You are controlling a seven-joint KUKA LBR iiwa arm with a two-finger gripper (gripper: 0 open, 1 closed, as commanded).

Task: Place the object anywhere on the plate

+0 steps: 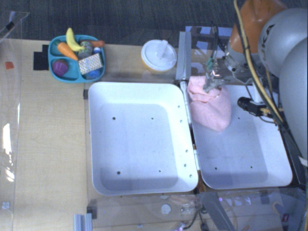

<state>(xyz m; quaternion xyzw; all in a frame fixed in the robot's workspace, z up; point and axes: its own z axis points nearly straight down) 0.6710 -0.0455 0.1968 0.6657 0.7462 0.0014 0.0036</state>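
Your fingers (211,83) pinch only the top fold of the pink cloth (211,110); it may slip free before reaching the plate (159,56) outside the bin (284,174).

Two bins sit side by side on a bench (43,153). The left bin (139,138) is the landmark. Touching its right edge is the right bin (245,148), with a cloth (211,110) in its far left corner. Behind the left bin stands a lidded cup (159,56); farther left, a divided tray (57,76) holds toy food.
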